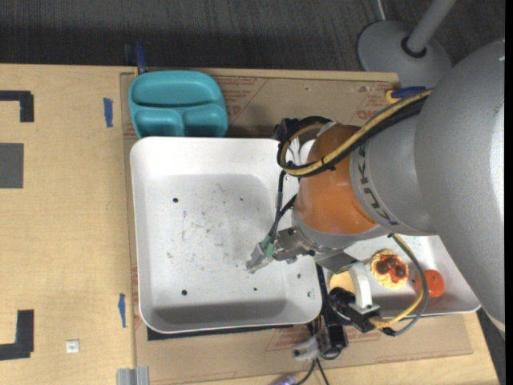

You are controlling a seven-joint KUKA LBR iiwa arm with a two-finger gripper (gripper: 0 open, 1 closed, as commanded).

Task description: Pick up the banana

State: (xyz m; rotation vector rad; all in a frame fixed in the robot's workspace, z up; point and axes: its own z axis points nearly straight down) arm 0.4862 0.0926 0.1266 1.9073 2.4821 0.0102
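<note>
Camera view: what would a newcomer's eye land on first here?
The big grey arm with its orange band dominates the right side, reaching over the seam between the two bins. Its hand hangs low over the shallow white left bin. A teal plastic divided tray sits behind that bin, and a small pizza-like toy lies in the right bin.

We see a teal divided tray (177,103) just behind the left white bin (160,215), whose floor is scuffed. In the right bin (458,295) lie a small pizza toy (389,269) and an orange ball (433,283), near each other.
</note>
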